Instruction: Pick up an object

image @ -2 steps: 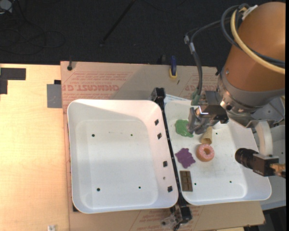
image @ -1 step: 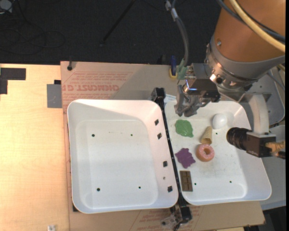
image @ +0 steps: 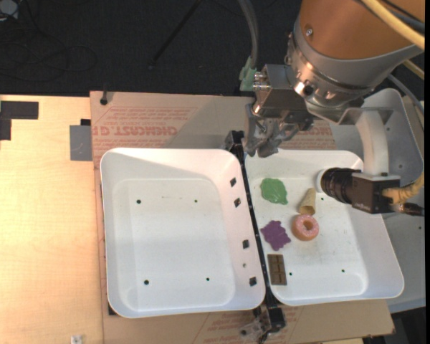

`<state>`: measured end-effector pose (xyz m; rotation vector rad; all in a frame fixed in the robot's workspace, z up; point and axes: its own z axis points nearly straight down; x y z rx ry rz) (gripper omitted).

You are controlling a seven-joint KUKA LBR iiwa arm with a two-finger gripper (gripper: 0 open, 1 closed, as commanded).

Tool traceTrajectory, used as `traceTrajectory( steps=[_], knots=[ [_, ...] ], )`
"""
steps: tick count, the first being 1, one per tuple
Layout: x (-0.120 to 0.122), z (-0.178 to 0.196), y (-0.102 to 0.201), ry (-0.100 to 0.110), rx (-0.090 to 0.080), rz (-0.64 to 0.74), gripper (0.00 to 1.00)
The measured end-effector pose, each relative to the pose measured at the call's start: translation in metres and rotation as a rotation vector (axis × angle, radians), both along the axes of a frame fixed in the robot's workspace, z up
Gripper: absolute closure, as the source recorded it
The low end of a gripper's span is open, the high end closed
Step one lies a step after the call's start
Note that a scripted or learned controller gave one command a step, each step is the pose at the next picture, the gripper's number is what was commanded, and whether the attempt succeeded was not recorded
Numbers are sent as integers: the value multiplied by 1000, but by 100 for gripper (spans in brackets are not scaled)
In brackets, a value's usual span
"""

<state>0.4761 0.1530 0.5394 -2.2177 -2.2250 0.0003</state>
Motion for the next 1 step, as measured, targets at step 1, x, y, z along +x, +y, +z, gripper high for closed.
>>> traceTrajectory(
  steps=[1],
  knots=[
    [-1,-3,65,4,-1,3,100]
  ],
)
